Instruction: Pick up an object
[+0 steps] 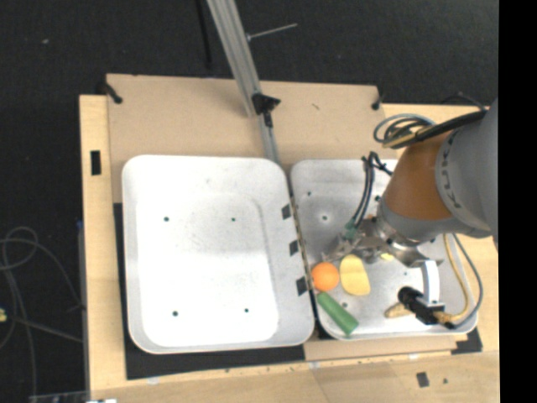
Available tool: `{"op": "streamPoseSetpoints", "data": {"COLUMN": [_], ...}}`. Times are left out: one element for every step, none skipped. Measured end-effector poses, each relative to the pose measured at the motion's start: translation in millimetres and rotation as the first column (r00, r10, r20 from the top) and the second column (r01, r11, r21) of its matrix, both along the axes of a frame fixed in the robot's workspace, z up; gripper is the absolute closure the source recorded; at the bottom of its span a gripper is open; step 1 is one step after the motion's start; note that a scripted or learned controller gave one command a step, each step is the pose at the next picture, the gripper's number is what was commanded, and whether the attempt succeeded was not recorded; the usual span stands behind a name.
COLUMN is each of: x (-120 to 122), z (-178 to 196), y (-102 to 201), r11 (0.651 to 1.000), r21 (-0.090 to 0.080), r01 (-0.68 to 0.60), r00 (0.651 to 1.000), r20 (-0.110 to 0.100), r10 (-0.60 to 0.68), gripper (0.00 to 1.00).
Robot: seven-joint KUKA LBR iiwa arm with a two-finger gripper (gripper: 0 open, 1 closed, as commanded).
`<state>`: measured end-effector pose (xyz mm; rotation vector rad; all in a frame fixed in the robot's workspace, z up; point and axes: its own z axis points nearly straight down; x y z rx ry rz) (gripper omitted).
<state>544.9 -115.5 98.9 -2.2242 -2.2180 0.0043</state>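
Note:
In the right bin (329, 183) lie an orange ball (325, 276), a pale yellow object (355, 276) right beside it, and a green stick-shaped object (336, 312) near the front left corner. My gripper (359, 243) hangs low over the middle of this bin, just above and behind the yellow object and the ball. The wrist covers its fingers, and nothing shows between them.
The left bin (205, 250) stands beside the right one, with small black clips (295, 246) along the shared wall. A slanted metal pole (243, 65) rises behind the bins. The arm's grey and orange body (432, 183) covers the right bin's far right part.

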Motion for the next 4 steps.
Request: {"op": "streamPoseSetpoints", "data": {"x": [1.9,2.7,2.6,4.4], "z": [13.1,59.9,103.6,138.2], "y": [-0.4,-10.0,-11.8,-13.0], "r11": [1.000,1.000,1.000,1.000], "r21": [0.001,0.000,0.000,0.000], "r01": [0.008,0.004,-0.006,-0.006], "r00": [1.000,1.000,1.000,1.000], "r20": [0.008,0.009,0.009,0.009], "r10": [-0.008,-0.004,0.006,0.006], "gripper": [1.00,1.00,1.00,1.00]}}
